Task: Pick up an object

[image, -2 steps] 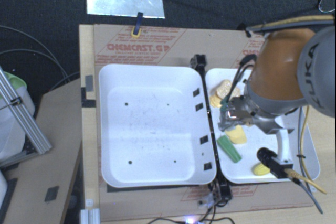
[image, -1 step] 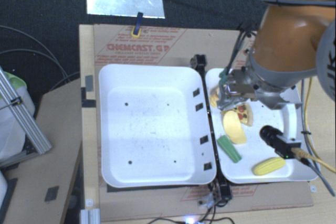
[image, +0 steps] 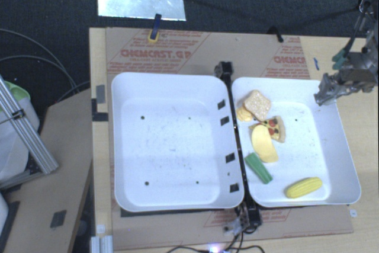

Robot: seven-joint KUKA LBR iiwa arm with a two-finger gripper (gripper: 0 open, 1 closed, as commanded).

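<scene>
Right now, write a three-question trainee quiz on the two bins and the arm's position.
1. True or false: the toy corn cob lies in the left bin.
2. Which item sits nearest the divider: A) green pepper-like piece, B) corn cob, C) end effector?
3. Fill in: the end effector hovers at the right bin's ____ corner.

Key: 1 false; 2 A; 3 upper right.

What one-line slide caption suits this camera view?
End effector poised over the right bin's far edge; toy foods, including a corn cob, lie inside.
</scene>
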